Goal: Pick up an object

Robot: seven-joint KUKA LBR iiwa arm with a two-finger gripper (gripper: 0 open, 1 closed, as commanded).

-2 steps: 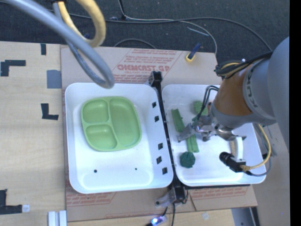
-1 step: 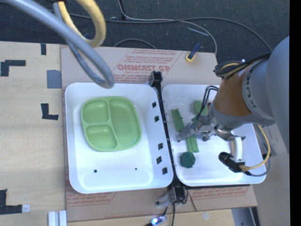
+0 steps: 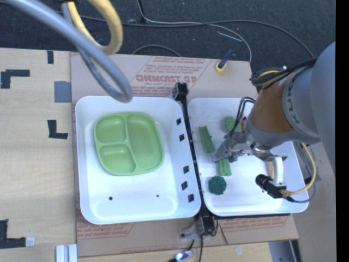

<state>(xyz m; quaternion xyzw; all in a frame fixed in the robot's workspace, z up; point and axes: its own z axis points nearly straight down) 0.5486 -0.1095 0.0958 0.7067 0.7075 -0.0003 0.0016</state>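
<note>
Hovering pincer (image 3: 225,152) — low over green pieces (image 3: 207,140) — right bin (image 3: 240,201).

Bench (image 3: 32,146) — cardboard sheet (image 3: 163,72), two white bins (image 3: 87,201).

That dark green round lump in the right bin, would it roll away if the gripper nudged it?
Probably a little: the dark green lump looks rounded and lies free on the smooth floor of the right bin. Its bumpy outline may stop it quickly. It looks small, so likely light.
</note>
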